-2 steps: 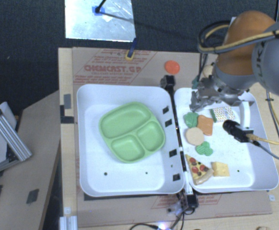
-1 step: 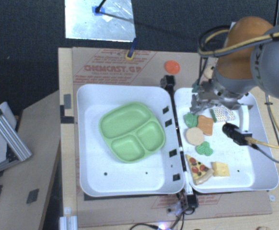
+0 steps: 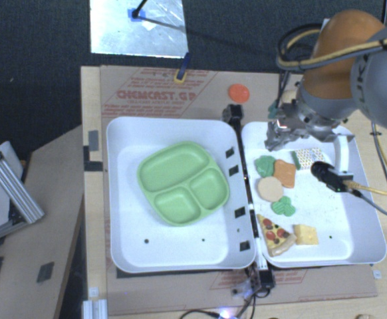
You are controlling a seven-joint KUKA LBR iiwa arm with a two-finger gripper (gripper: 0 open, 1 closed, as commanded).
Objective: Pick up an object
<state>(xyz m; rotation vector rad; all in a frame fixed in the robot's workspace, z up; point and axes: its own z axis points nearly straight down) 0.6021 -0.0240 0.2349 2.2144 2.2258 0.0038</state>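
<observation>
Desk [image 3: 54,171]: pale wood, under a printed cardboard sheet [image 3: 153,92] that carries two white bins side by side
Left bin [image 3: 124,244]: holds one green plate [image 3: 183,181] with three compartments, lying flat near the bin's middle
Right bin [image 3: 360,238]: holds the toy foods, all in its 9 o'clock half
Arm [image 3: 343,52]: comes in from 3 o'clock, orange band above the wrist
Gripper [image 3: 278,140]: over the right bin's 11 o'clock corner, at 12 o'clock of the leaf; cannot tell whether it is open or closed, or whether it touches anything
Leaf [image 3: 265,165]: green, at 10 o'clock in the right bin, touching the orange piece
Orange piece [image 3: 286,173]: at 3 o'clock of the leaf
Cracker [image 3: 306,157]: pale speckled square, at 1 o'clock of the orange piece
Cookie [image 3: 270,189]: beige round, at 6 o'clock of the leaf, touching it
Broccoli [image 3: 284,207]: green, at 5 o'clock of the cookie
Pizza [image 3: 277,235]: slice near the bin's 7 o'clock corner
Cheese [image 3: 306,234]: yellow block, just at 3 o'clock of the pizza
Orange disc [image 3: 239,93]: on the cardboard outside the bins, at 12 o'clock of the gap between them
</observation>
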